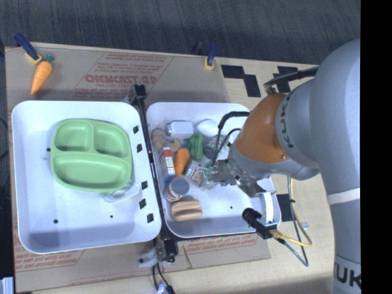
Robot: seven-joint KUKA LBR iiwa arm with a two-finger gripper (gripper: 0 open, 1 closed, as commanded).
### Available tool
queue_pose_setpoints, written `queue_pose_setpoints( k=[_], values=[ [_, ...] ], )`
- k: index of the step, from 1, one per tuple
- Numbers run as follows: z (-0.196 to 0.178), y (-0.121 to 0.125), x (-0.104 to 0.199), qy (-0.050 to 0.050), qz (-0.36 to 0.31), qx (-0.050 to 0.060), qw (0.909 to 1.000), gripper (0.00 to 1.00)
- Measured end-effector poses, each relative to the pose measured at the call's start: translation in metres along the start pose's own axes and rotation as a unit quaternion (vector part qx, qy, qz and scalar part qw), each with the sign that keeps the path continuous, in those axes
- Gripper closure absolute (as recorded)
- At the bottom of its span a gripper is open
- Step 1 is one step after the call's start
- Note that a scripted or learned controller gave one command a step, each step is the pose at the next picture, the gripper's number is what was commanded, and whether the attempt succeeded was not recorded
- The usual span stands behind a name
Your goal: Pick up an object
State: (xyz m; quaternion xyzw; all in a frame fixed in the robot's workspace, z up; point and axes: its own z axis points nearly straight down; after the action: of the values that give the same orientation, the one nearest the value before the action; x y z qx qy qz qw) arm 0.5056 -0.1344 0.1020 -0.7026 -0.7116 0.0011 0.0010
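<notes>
Gripper (211,171) is down in the right bin (211,225), wrist blocking it, so you can't tell its state. Nearest the camera, at 7 o'clock of it: bun (186,209); carrot (181,161) at 9, close enough to be the likely pick. Left bin (30,164) holds the green tray (92,154), parked clear.

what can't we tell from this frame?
- Gripper: in the camera view the wrist and orange band cover its tip, so whether it holds anything is unreadable.
- Right bin: its right side is hidden under the arm.
- Clutter beside the toy carrot: small pieces are too blurred to identify.
- Clear item at the green plate: outline too faint.
</notes>
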Motion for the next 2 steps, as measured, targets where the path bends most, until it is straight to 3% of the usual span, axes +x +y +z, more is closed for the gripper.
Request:
queue_pose_setpoints(
  k=[1, 2],
  values=[
    [-0.128, -0.027, 0.058, 0.000, 0.003, -0.003, 1.0000, 1.00],
    [-0.118, -0.029, 0.014, 0.000, 0.004, -0.001, 1.0000, 1.00]
  ],
)
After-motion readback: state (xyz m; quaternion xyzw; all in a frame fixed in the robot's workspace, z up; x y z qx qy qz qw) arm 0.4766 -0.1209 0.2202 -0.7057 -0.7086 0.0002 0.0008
